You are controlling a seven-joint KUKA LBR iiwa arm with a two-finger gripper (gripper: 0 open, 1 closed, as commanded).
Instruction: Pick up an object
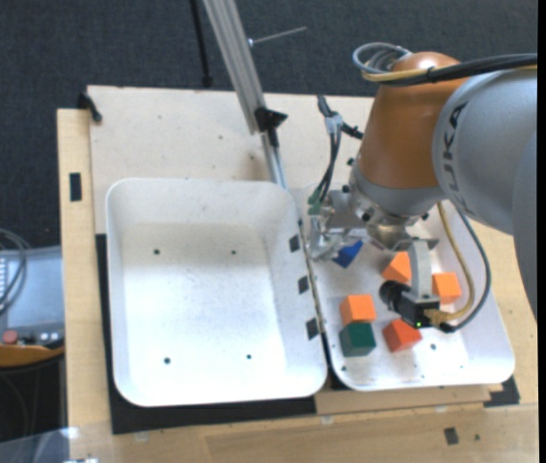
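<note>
The arm reaches over the right bin [485, 360]. The pincer [329, 241] hangs near that bin's left wall, just beside a blue block [349, 254]; if it is wide or narrow I cannot tell. Nearer the front edge lie an orange block [358, 308], a green block [357, 339] & a red block [400, 335]. The left bin [138, 201] sits beside, on the counter [157, 114].

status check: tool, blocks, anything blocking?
Tool low over right bin, near its left wall. Blue block beside it, grasp unconfirmed. Orange blocks, green block, red block loose nearby.
</note>
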